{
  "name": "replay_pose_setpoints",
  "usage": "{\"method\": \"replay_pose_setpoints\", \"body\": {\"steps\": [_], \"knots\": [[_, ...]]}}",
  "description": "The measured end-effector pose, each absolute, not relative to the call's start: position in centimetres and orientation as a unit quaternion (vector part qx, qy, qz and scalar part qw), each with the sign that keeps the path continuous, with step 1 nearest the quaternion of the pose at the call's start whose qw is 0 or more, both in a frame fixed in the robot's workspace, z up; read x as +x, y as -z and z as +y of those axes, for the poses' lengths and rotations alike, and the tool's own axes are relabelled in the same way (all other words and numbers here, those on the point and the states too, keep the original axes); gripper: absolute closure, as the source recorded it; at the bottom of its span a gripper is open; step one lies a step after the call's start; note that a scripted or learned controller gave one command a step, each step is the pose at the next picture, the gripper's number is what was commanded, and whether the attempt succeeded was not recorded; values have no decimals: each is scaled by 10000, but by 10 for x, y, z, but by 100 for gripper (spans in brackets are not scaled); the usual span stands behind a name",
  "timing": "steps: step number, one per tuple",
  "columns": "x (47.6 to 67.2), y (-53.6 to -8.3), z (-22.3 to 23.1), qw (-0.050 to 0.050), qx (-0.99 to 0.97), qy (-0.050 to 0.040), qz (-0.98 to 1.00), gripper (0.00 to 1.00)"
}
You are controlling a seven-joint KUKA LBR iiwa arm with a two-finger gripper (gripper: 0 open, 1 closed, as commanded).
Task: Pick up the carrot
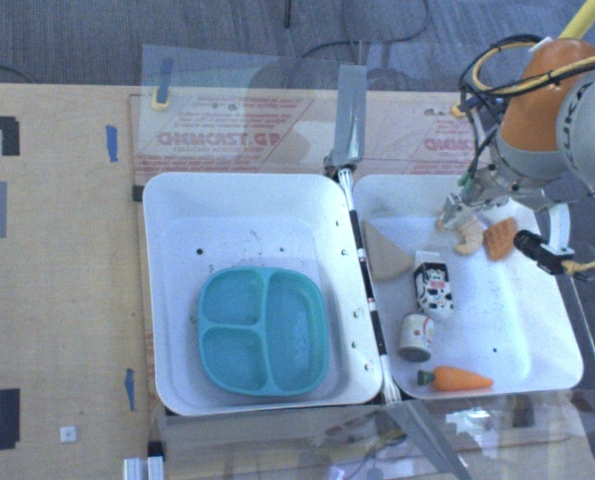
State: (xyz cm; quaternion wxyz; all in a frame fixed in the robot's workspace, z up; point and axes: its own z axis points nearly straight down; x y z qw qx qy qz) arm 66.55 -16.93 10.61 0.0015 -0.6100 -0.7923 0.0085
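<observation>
You are looking down at a wooden surface (57, 298) carrying two shallow white bins side by side. The left bin (177, 208) holds a teal divided plate (264, 332). In the right bin (547, 338), the carrot (457, 378) lies on its side against the near wall, its green end pointing left. Just above it sits a small white cup (415, 335) on its side, and above that a black-and-white toy (433, 288). Your arm (552, 108) reaches in from the right, and its hand (462, 206) sits low at the far end of the right bin, well apart from the carrot. Just beside the hand are two tan food pieces (487, 238). You cannot tell from this view whether the hand is released or clenched.
</observation>
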Motion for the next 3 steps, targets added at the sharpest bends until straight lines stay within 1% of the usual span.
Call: {"method": "replay_pose_setpoints", "body": {"steps": [1, 2, 3], "knots": [[556, -143, -225, -14, -6148, 5, -7887, 100], [526, -199, -224, -26, -4820, 6, -8761, 100], [528, -188, -193, -15, -2561, 7, -9667, 100]]}}
